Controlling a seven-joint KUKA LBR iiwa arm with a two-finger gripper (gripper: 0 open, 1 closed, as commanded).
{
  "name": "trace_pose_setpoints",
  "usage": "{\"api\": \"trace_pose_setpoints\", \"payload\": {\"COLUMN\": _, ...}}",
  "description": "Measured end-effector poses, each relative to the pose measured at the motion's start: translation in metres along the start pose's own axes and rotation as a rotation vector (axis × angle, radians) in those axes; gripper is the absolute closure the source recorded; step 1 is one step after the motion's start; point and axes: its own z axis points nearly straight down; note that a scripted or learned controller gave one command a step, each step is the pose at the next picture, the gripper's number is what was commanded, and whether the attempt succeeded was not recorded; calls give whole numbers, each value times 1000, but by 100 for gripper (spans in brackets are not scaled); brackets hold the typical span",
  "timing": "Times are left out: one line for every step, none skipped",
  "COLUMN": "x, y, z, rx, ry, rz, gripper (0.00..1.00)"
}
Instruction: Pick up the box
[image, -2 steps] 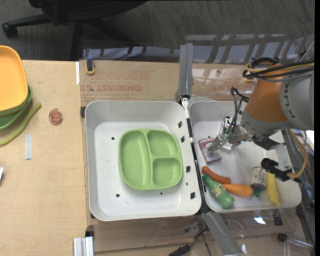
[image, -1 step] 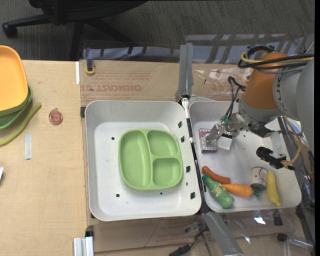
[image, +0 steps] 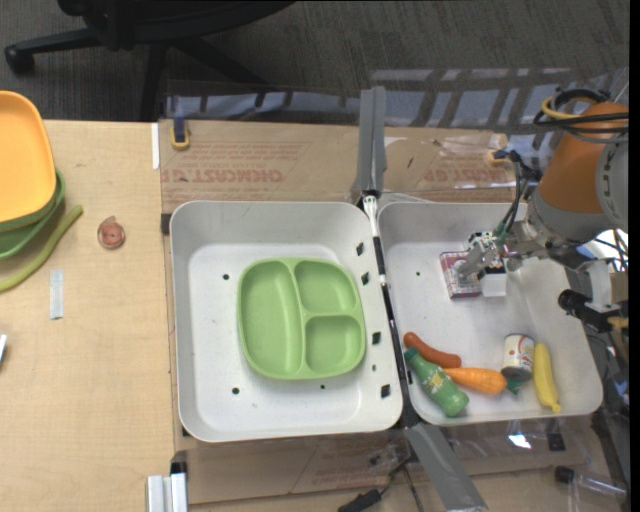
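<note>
I see the claw (image: 487, 262) low over the right bin (image: 570, 400), at the far side of its floor, right on top of the box (image: 461, 274), a small pink-and-white carton lying flat; can't tell from here whether it's released or clenched. Along that bin's near edge: green bottle (image: 440, 388), carrot (image: 476, 379), red sausage (image: 432, 350), small can (image: 517, 353), banana (image: 545, 376). Left bin (image: 200, 330) carries a green divided plate (image: 300, 318).
</note>
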Motion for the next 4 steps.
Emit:
{"api": "trace_pose_setpoints", "payload": {"x": 61, "y": 18, "z": 0, "rx": 1, "ry": 5, "rz": 135, "gripper": 0}}
{"api": "trace_pose_setpoints", "payload": {"x": 80, "y": 49, "z": -6, "rx": 9, "ry": 6, "rz": -112, "gripper": 0}}
{"api": "trace_pose_setpoints", "payload": {"x": 76, "y": 35, "z": 0, "rx": -1, "ry": 5, "rz": -202, "gripper": 0}}
{"api": "trace_pose_setpoints", "payload": {"x": 70, "y": 46, "z": 1, "rx": 2, "ry": 6, "rz": -164, "gripper": 0}}
